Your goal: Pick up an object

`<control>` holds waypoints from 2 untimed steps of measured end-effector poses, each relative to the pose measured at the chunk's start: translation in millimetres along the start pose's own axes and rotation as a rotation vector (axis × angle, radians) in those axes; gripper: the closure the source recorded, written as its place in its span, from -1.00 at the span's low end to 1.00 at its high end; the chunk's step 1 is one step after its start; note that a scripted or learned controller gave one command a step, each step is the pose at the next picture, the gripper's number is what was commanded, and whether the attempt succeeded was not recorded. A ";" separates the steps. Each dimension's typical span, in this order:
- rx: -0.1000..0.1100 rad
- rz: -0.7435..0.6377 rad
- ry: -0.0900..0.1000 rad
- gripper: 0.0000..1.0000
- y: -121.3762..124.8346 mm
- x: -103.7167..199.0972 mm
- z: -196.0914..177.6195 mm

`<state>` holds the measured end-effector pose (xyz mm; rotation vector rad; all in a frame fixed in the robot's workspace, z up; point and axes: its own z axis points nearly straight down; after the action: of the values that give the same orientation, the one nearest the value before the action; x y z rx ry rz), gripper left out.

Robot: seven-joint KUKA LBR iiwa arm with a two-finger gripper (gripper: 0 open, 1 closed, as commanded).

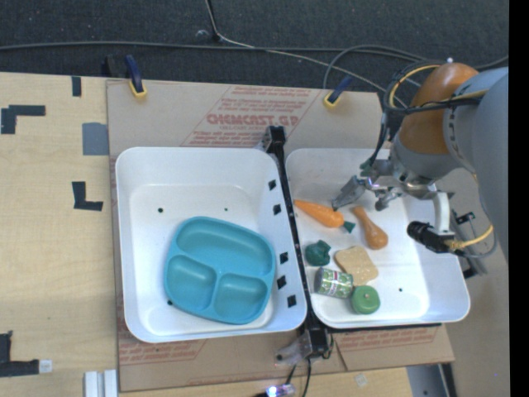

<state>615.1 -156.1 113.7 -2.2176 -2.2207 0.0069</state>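
On my far left I see the wooden bench top [50, 246] with black tape marks on it. Next comes the left bin [136, 222], which holds a blue divided plate [219, 270] lying flat toward the near side. A black divider strip [285, 222] runs between the two bins, and a cardboard sheet [248, 118] with red print lies beneath them, pinned at the far edge by two blue and yellow clamps [132, 77].

In the right bin [442, 300] I count several small things. An orange carrot [319, 213] lies close to the divider, pointing left. Below it sits a dark green piece [317, 252], then a small green and white can [334, 284] on its side. Just right of the can is a tan slice of bread [356, 264], touching or almost touching it, and a round green piece [364, 300] sits near the bin's near wall. A brown, drumstick-shaped piece [371, 230] lies to the right of the carrot's thick end.

The gripper [361, 193] hangs over the far half of the right bin, just above the carrot's thick end and the brown piece. Its fingers look spread apart, one reaching left toward the carrot, and I see nothing held between them. The grey arm [463, 131] with its orange band comes in from the right.
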 end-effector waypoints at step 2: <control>-0.008 -0.001 -0.002 1.00 1.3 0.8 17.9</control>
<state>616.3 -155.3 95.8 -2.2213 -2.2275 0.0000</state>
